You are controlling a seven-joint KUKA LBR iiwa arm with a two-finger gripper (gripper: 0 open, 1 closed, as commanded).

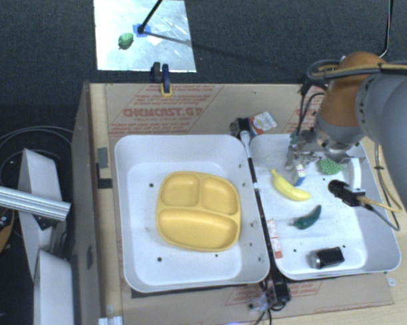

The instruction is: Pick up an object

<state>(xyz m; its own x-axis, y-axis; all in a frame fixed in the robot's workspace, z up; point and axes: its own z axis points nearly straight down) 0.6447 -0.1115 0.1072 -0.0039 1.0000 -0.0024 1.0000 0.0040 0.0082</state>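
Across the worktop (188,102) sit 2 white bins: the left bin (134,194) holds 1 yellow tray (197,210); the right bin (366,253) holds 1 banana (288,187), 1 green pepper (307,217), 1 black cylinder (327,257). Whether the gripper (299,163) is parted or closed cannot be told.

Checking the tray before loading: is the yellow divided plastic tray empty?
Empty: the yellow divided plastic tray in the left white bin shows bare compartments.

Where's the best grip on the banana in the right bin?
Probably across the middle of the banana, coming straight down. It lies flat, running diagonally with open floor along both long sides, so fingers set crosswise to its length should straddle the narrow width. The gripper sits just above it.
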